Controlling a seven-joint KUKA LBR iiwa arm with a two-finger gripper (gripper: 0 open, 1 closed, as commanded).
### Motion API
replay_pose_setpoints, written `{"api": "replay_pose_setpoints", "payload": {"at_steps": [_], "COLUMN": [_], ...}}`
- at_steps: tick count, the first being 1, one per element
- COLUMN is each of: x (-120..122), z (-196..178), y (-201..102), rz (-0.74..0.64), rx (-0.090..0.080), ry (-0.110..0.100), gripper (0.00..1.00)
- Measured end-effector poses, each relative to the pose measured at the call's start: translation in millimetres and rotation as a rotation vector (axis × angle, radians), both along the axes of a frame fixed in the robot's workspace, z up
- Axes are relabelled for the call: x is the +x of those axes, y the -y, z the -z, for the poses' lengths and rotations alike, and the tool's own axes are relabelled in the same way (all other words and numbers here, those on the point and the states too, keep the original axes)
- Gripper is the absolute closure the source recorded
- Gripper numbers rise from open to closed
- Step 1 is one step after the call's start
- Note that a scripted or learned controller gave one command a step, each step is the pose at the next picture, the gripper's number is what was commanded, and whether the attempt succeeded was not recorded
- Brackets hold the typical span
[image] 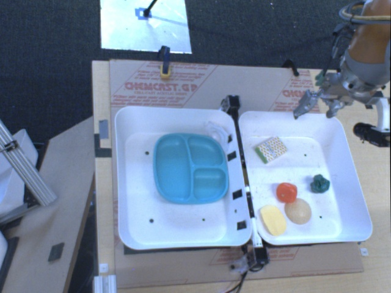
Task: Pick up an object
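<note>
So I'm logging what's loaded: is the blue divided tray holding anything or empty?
Empty. The blue tray lies flat in the left bin, and all three compartments show bare blue.

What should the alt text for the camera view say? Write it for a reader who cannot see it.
A grey robot arm's gripper hovers open over the far edge of the right white bin, which holds a patterned sponge, red ball, dark green piece, tan round and yellow block. The left bin holds a blue divided plate.

A robotics lab: two shallow white plastic bins (177, 118) sit clamped on a bare cardboard-covered bench (201, 81) over dark carpet (49, 41), beside the grey, orange-banded robot arm (366, 35).
</note>
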State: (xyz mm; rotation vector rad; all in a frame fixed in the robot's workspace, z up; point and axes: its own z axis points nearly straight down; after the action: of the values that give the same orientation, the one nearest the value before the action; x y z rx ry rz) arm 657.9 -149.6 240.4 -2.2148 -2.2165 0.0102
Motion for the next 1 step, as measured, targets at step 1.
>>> {"api": "replay_pose_setpoints", "payload": {"at_steps": [1], "x": [2.2], "z": [-8.1], "y": [-0.4], "rz": [-0.002], "rx": [-0.002], "ry": [0.012], "gripper": [0.0]}}
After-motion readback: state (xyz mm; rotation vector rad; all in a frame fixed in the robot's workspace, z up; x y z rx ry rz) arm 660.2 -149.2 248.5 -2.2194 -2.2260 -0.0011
